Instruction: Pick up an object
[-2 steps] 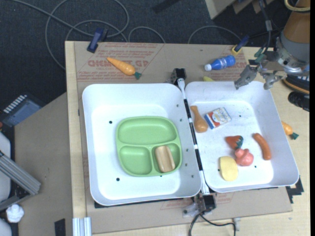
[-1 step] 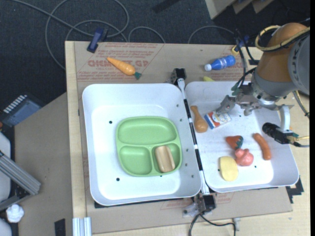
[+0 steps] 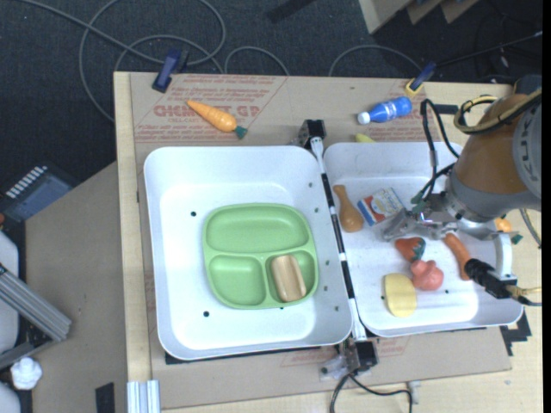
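The right bin (image 3: 491,312) holds several toy foods. Among them are a tan piece (image 3: 348,210), a red, white and blue packet (image 3: 380,205), a red piece (image 3: 410,249), a pink piece (image 3: 427,275), a yellow block (image 3: 399,295) and an orange carrot-like piece (image 3: 455,249). My gripper (image 3: 401,224) hangs low over this bin, just above the red piece and right of the packet. The grey arm with its orange band (image 3: 495,149) comes in from the right. I see nothing held in the gripper.
The left bin (image 3: 172,256) holds a green divided plate (image 3: 254,226) with a tan bread-like piece (image 3: 288,278) in its lower right compartment. Behind the bins on the bench lie an orange carrot (image 3: 215,116) and a blue bottle (image 3: 386,110). Cables trail by the arm.
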Controlling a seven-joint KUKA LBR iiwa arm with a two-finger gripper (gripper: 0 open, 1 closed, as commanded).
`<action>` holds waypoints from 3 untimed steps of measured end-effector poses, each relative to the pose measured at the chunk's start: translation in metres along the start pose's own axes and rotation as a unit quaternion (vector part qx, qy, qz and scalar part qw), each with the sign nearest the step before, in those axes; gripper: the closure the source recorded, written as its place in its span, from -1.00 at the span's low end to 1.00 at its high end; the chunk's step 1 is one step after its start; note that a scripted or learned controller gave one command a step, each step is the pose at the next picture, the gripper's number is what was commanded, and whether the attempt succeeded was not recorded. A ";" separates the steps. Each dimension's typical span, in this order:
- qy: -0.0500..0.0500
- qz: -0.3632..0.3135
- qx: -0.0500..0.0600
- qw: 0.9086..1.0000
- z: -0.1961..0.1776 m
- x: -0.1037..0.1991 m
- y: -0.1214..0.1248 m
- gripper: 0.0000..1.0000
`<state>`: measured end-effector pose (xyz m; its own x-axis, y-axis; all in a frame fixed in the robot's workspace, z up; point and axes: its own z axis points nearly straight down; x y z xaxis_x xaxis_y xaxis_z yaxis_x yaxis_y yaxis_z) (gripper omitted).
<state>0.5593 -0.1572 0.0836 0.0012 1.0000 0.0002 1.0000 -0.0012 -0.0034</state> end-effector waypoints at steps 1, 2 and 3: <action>0.001 -0.001 -0.001 1.000 -0.001 0.037 -0.022 -1.00; 0.000 0.000 -0.001 1.000 -0.011 0.037 -0.021 1.00; 0.000 -0.001 -0.003 1.000 -0.102 0.118 0.041 1.00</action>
